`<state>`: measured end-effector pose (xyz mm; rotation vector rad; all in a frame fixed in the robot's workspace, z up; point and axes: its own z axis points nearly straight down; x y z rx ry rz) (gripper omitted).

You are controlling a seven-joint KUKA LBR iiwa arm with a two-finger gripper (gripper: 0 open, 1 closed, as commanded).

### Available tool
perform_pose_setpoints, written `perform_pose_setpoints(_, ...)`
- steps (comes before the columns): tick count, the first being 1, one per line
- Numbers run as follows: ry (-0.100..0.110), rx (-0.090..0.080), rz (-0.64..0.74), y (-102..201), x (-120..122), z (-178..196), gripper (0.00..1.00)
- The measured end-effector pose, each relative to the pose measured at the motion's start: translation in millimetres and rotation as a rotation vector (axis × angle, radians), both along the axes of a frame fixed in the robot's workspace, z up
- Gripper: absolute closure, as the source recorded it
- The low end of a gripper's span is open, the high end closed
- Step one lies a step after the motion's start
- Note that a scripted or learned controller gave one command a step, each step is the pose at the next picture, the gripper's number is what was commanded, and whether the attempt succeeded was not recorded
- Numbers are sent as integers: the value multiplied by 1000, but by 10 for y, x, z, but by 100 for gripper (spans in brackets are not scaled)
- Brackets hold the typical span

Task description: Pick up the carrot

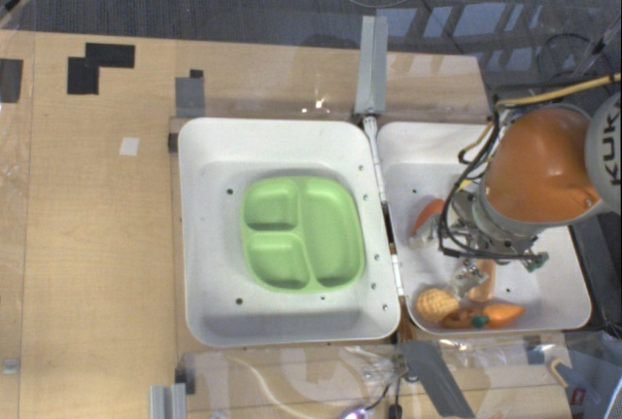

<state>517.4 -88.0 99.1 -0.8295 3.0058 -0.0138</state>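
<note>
Carrot (502, 314) lies flat in the right bin (573, 296), close to its near edge toward the near-right corner, long axis roughly along that edge, green stub end (478, 319) pointing left. Just left of it, touching or nearly so, a yellow knobbly item (435, 302), likely toy corn, also by the near edge. Carrot looks like a small plastic play-food piece: judged light, stiff, smooth and a bit slippery, tapered, not fragile. Best hold is probably across the thick middle, jaws closing over the short width; the taper end would likely squirt out, and the near wall leaves little room on that side. End effector (474, 279) hangs just behind the carrot and corn, over the near part of the right bin; its state cannot be told, wrist and cables hide it, nothing seen held. Farther back, a reddish-orange item (428, 213) sits near the right bin's left wall, mid-depth, partly hidden by the arm. Arm with orange band (539, 164) covers the bin's middle. Left bin (209, 232) holds a green divided tray (303, 232) about centre. Both bins sit on the wooden surface (87, 242), black marks (97, 65) near its far-left corner.
</note>
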Motion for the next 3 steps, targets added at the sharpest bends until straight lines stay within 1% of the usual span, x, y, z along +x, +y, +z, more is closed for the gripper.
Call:
perform_pose_setpoints(1, 11, 2, 9, 28, -23, 45, 100)
perform_pose_setpoints(2, 19, 1, 234, 125, 298, 1186, 100)
perform_pose_setpoints(3, 21, -3, 500, -230, -127, -45, 100)
